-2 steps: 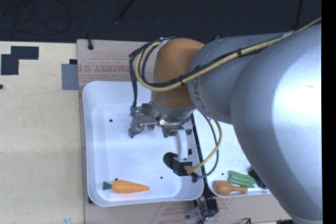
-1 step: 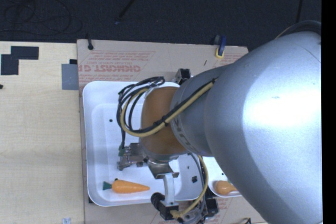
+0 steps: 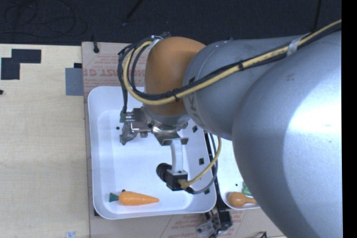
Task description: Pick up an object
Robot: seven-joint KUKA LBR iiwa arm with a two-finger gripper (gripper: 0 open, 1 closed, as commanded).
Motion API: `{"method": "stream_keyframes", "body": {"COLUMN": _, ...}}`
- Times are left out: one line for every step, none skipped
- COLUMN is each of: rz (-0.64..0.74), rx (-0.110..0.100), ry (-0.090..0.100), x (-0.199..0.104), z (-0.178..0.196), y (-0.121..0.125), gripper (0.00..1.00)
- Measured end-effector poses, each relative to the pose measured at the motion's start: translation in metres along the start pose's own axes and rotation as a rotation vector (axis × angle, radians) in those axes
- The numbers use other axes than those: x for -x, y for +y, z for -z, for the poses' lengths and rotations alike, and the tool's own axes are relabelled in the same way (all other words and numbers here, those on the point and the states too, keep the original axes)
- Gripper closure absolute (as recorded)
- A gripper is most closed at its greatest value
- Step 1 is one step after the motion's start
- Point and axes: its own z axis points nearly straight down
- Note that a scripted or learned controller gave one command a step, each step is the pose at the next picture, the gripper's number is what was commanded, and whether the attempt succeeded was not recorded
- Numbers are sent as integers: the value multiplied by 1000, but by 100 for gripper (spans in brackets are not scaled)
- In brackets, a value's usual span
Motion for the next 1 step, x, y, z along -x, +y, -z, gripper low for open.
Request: {"method": "stream_keyframes", "body": {"rz": 1, "rx": -6, "ry": -2, "x": -46, "z": -2, "y": 54, "gripper": 0}}
